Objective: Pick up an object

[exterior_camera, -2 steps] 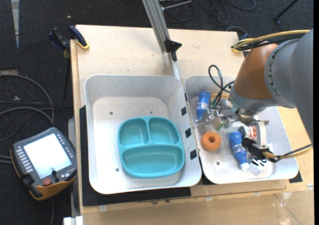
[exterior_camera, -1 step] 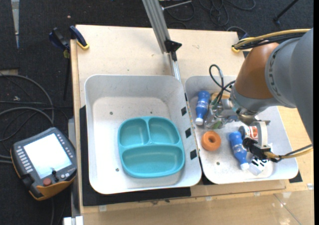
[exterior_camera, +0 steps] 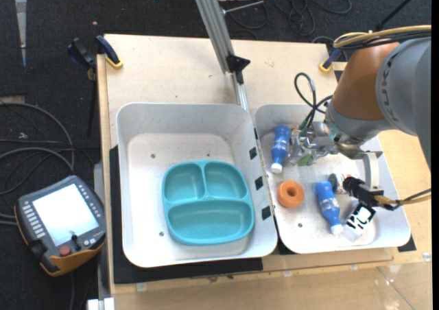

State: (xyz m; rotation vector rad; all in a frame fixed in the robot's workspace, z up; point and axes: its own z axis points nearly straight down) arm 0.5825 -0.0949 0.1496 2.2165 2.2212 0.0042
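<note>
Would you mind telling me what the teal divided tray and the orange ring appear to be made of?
The teal divided tray looks like moulded plastic: uniform colour, smooth rounded compartments, soft sheen. The orange ring looks matte and slightly soft, perhaps rubber or foam, though plastic is possible.

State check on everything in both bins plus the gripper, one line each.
Teal divided tray: flat in the left bin, nothing in its compartments.
Blue bottle: lying down in the right bin, beside the gripper.
Second blue bottle: lying down, nearer the front.
Orange ring: flat, between the bottles.
Black-and-white item: at the front right, kind unclear.
Gripper: low in the right bin.
</note>
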